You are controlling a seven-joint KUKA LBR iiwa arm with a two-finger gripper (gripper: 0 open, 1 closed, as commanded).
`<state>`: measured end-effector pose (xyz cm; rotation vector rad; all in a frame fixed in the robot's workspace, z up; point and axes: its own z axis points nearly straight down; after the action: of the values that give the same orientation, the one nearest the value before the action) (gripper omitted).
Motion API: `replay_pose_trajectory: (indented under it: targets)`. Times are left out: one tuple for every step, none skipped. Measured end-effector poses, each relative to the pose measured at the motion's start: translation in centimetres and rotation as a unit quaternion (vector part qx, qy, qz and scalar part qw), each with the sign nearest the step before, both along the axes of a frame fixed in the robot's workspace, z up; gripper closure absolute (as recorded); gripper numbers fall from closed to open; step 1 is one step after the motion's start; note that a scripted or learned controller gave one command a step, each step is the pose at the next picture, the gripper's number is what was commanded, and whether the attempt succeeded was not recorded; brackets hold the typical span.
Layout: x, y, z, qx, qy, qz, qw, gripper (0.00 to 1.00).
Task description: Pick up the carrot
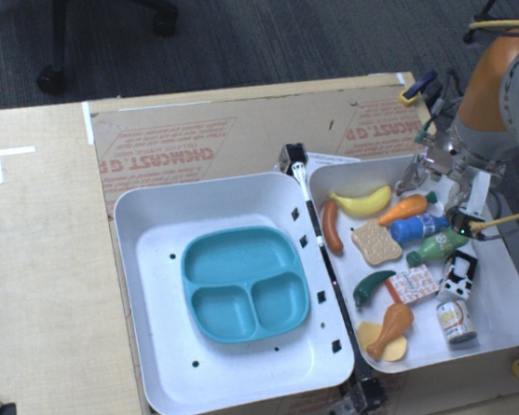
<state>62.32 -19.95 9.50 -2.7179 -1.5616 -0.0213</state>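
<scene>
The carrot is orange with a small green top. It lies in the right bin, near the far side, between a yellow banana and a blue bottle. Its green end points right. My gripper hangs over the bin's far right corner, just right of and above the carrot's green end. It is open, with the fingers spread apart and nothing between them. One finger is above the carrot and the other finger is to its right.
The right bin is crowded: red sausage, bread slice, green bottle, green pepper, red-and-white box, cow-print carton, can, drumstick. A teal divided plate sits in the left bin.
</scene>
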Motion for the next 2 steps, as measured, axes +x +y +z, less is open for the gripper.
replay_pose_trajectory:
  targets:
    - [0.9, 0.8, -0.6, -0.0022, 0.023, -0.158, 0.9871, 0.0]
    - [-0.6, 7.8, -0.3, -0.0057, 0.008, -0.085, 0.9963, 0.0]
